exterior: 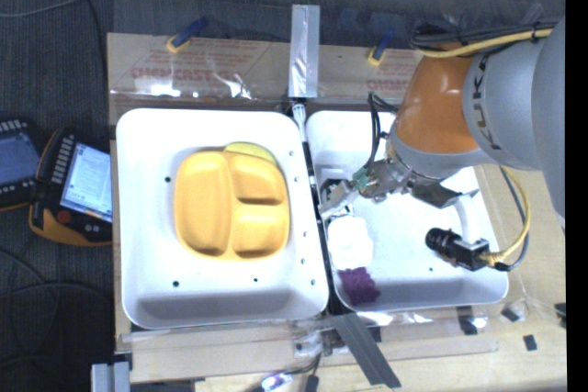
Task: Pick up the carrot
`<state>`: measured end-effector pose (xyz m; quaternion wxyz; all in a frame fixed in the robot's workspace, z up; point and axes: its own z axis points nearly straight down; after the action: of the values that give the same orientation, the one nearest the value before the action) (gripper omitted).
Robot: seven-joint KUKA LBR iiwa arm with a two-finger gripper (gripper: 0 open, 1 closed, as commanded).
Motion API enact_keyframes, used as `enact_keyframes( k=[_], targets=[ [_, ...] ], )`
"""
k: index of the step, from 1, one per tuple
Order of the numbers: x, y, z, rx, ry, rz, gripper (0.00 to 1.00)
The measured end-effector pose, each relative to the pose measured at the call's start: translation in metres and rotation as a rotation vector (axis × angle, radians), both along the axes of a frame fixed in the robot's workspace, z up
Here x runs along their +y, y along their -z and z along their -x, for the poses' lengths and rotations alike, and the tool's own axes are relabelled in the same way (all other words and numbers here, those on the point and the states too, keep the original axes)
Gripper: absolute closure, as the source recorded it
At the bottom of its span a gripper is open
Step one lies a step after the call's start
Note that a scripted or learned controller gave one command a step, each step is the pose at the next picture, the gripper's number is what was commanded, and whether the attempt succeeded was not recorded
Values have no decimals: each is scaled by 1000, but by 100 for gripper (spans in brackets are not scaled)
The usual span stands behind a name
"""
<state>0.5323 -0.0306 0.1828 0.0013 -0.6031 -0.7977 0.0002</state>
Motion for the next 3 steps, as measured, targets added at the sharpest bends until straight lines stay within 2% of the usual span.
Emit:
enact_keyframes(
  k=[1,2,3],
  targets=[
    [-52,-13,7,-1,209,3,0],
    [16,1,50,3,301,3,0],
    [-60,0,49,1,114,3,0]
  ],
)
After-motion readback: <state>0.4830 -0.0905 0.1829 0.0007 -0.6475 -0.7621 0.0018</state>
